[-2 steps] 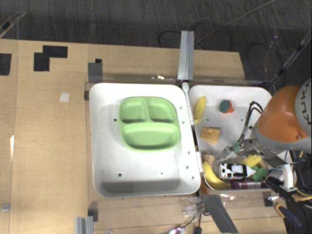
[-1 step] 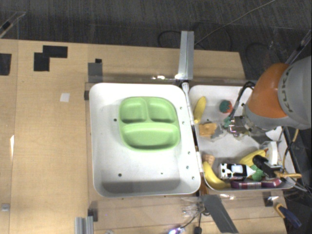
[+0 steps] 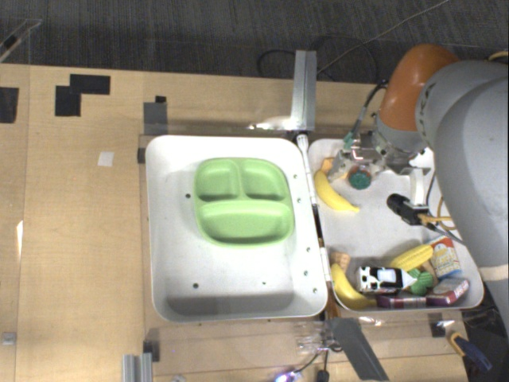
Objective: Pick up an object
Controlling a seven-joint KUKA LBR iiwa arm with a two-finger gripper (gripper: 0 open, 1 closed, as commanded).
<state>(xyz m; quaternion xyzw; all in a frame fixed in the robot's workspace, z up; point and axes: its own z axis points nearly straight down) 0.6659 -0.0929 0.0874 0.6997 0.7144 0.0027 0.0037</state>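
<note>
Gripper (image 3: 362, 161) is low in the right bin's (image 3: 374, 233) far corner, over a small green ball (image 3: 362, 180); grip state unclear from this angle. Left bin (image 3: 167, 237) holds a green tray (image 3: 242, 200). Nothing visibly grasped, so pickup looks pending. Nearest banana (image 3: 332, 195) lies just left of the ball, long axis diagonal, far-left to near-right.

Arm (image 3: 465, 118) bent low, end effector (image 3: 359, 159) pointing left.

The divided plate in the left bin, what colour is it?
Light green. The divided plate shows plainly in the camera view, in the left bin.
</note>
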